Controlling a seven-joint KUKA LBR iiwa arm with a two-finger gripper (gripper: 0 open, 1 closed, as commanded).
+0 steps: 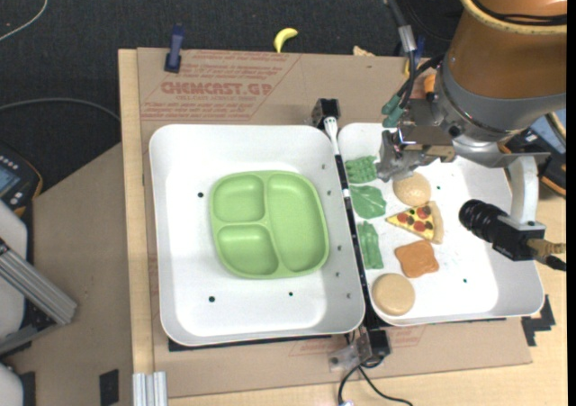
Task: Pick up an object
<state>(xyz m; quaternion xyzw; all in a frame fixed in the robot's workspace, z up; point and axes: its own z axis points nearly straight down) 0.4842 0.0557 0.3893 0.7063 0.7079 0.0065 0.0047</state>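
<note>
The pizza slice [418, 221] was a flat triangle (red dots on top). My gripper [393, 164] hung above the leaf [361, 170]; jaws' state I could not tell.

A smooth, glossy green plastic plate [268, 224] lies in a matt white plastic bin [180, 215] on brown cardboard [216, 85].

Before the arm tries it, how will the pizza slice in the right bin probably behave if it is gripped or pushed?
The pizza slice looks like a moulded toy, so probably stiff and light rather than floppy. It lies flat and low on the right bin, so fingers may slide over it. The orange-brown piece sits just below it, so a push that way could shift both.
</note>
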